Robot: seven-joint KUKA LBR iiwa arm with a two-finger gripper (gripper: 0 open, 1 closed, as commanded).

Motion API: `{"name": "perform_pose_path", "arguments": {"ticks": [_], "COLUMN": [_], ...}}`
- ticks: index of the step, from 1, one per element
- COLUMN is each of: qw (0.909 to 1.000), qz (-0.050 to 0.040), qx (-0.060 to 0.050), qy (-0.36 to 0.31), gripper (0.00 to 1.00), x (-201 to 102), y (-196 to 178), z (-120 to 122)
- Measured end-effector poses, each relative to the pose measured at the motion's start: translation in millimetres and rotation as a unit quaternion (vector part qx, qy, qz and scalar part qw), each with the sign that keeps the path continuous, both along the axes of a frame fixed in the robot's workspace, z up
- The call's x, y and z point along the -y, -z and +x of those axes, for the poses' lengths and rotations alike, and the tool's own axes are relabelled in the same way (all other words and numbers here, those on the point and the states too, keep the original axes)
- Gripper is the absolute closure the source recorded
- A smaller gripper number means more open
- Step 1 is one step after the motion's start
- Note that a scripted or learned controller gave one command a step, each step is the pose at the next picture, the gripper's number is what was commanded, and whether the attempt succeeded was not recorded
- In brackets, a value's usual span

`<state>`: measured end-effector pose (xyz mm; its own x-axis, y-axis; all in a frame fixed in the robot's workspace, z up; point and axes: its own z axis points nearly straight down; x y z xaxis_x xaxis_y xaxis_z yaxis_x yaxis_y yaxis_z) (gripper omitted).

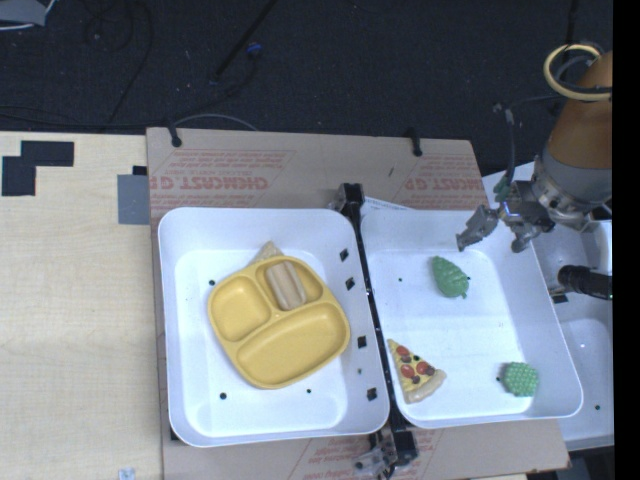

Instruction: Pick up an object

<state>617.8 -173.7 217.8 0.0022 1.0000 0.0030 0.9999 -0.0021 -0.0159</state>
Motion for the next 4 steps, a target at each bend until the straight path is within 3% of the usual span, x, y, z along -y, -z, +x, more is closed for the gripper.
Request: {"name": "perform_pose_path", "arguments": {"ticks": [1, 2, 3, 4], "qw": [1.0, 1.0, 1.0, 1.0], "qz": [-0.0011, -0.0009, -0.0006, -0.0009], "qx": [0.006, 0.005, 0.005, 0.005], "qy": [-0.001, -0.002, -0.001, -0.001], "gripper": [0.0, 0.0, 0.0, 0.0], "x": [-0.2, -2.9, -4.5, -5.7], "y": [-8.6, 53.4, 104.1, 131.9], "z": [2.6, 7.8, -3.1, -3.7]}}
